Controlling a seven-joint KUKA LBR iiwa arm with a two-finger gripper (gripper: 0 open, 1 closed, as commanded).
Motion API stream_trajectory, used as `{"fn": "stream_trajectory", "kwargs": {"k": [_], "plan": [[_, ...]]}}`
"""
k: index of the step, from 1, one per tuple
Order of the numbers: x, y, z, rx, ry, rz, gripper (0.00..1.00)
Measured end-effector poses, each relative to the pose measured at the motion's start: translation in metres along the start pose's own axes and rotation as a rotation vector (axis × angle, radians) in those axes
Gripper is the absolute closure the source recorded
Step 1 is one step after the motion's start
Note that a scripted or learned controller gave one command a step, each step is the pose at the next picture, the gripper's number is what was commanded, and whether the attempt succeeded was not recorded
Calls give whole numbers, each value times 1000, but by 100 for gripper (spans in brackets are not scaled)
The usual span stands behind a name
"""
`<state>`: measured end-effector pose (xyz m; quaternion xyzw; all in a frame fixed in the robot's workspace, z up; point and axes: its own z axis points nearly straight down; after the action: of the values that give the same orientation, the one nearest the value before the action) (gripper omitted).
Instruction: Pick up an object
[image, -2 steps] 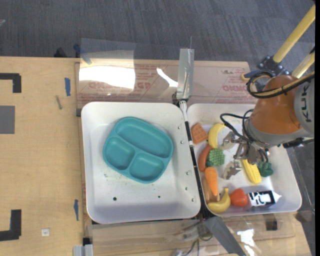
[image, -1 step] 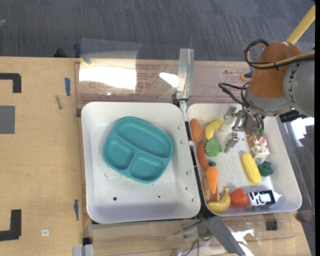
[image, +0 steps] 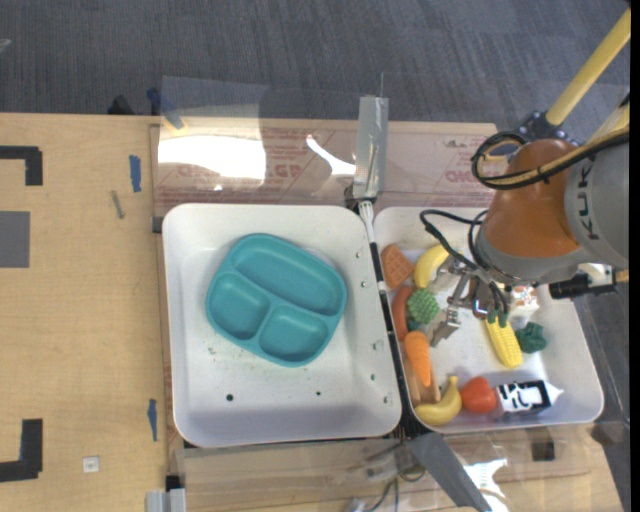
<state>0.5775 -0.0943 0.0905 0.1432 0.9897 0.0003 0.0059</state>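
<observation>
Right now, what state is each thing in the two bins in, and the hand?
Teal divided plate: flat, upright, in left bin.
Carrot: lying in right bin.
Corn cob: lying beside the hand.
Banana: lying at near wall.
Tomato: resting beside banana.
Hand: low over the toys, holding nothing visible.

Right bin (image: 585, 350) is crowded: carrots (image: 418, 358) and broccoli (image: 423, 305) line its left wall, bananas (image: 440, 402), tomato (image: 479, 395) and a black-and-white box (image: 523, 396) block the front edge, corn (image: 503, 340) sits mid-right. A bare patch opens at its centre. Left bin (image: 190, 380): teal divided plate (image: 276, 298) takes the middle, front edge and corners lie free.
</observation>
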Motion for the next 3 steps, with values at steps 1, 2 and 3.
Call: {"fn": "stream_trajectory", "kwargs": {"k": [1,2,3], "plan": [[-77,-1,1,4,51,87,0],[-69,10,1,19,26,49,0],[-61,14,1,9,16,226,0]]}}
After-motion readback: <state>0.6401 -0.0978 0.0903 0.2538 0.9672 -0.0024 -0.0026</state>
